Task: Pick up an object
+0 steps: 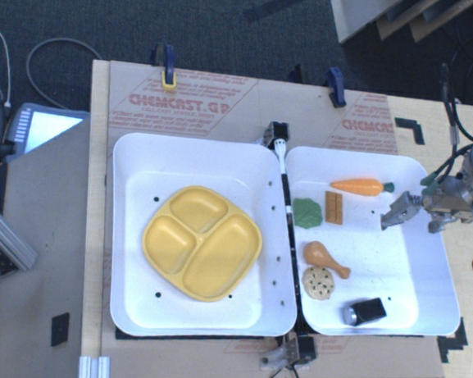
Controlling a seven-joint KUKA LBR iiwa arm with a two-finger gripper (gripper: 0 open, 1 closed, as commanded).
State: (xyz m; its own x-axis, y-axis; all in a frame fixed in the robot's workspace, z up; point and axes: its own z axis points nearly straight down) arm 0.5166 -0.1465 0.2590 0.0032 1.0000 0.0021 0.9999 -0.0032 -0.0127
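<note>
The right bin point(427, 267) holds an orange carrot point(357, 186), a green leafy piece point(306, 212), a brown cracker bar point(334, 207), a chicken drumstick point(326, 258), a round cookie point(319, 283) and a black and silver block point(365, 311). My gripper point(419, 215) hangs over the right side of this bin, right of the carrot, with its two fingers spread apart and nothing between them. It is open.
A yellow divided plate point(202, 242) lies in the left bin point(127, 216). Blue clamps point(169, 65) hold the cardboard sheet at the back edge. A black divider point(284, 205) runs between the two bins. Cables trail at the right by the arm.
</note>
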